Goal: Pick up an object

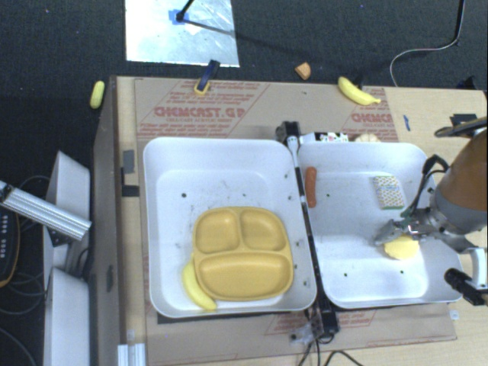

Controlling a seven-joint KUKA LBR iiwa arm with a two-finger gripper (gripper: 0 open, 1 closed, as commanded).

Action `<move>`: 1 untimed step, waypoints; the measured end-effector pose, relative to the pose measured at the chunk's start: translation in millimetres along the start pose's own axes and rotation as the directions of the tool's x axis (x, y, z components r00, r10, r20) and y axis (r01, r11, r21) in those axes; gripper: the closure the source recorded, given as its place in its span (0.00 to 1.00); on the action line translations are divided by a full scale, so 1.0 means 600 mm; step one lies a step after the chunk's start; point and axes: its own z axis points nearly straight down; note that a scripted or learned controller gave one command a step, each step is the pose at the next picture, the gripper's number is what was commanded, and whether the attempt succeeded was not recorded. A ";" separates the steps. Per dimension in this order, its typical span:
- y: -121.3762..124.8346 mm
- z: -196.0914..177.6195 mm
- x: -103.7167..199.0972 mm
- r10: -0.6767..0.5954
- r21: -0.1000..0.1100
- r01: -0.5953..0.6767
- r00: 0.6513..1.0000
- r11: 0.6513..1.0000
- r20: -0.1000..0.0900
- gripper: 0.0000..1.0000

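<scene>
Two white bins on desk; claw (398,233) low in right bin (358,280).
Pale yellow rounded lump (402,248) touching claw tips; open or closed: cannot tell. Best centred over lump, squeezed firmly, then raised slowly.

We saw a robotics lab or test cell, not a home. The bench (229,105) was topped with brown sheet printed with a maker's name, and two shallow white bins (164,166) sat clamped side by side on it. Toy food lay about: a plastic banana (357,91) on the bench and a yellow divided plate (242,252) in the left bin. Dark carpet (53,36), loose cables (427,48) and an aluminium rail (46,208) surrounded the bench.
</scene>
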 end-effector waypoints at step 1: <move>0.002 -0.018 0.000 0.000 -0.003 0.000 1.000 1.000 0.001 1.00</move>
